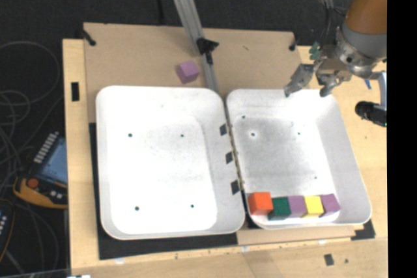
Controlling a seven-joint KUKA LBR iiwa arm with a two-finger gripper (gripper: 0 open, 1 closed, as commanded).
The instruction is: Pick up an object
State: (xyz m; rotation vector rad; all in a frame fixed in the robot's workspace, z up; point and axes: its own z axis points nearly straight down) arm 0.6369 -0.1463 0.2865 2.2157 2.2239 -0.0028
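Observation:
Several small blocks line the near wall of the right bin (339,133): an orange block (261,202), a green block (281,206), a purple block (297,205), a yellow block (315,205) and another purple block (330,202). One more purple block (188,71) lies on the bench behind the left bin (111,140). My gripper (307,85) hangs over the far edge of the right bin, well apart from the blocks. Its two fingers are spread, and nothing is between them.
A slanted metal pole (186,3) crosses the back of the bench and ends near the gap between the bins. Black clips (230,156) sit along the seam between the bins. Cables and a pendant (39,172) lie off the bench to the left.

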